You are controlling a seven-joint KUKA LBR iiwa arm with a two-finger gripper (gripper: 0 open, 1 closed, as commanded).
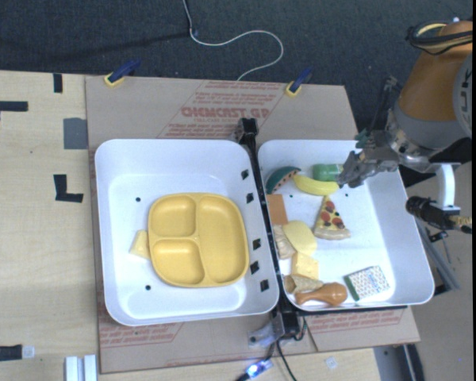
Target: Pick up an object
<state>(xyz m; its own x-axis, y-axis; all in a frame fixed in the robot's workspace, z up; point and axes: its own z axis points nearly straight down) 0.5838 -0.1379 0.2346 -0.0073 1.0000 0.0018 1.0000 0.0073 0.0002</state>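
step: approach | my end effector (351, 175) hovered beside the toy banana (315, 185) in the right bin (408, 236), grip state indiscernible | next: descend, centre on banana

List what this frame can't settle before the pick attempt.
- Gripper, camera view: fingers too small and dark to read; contact with the banana is unclear.
- Green item: partly behind the gripper, identity unclear.
- Pale piece in the left bin: tucked under the yellow divided plate.
- Arm: cut off by the right edge.
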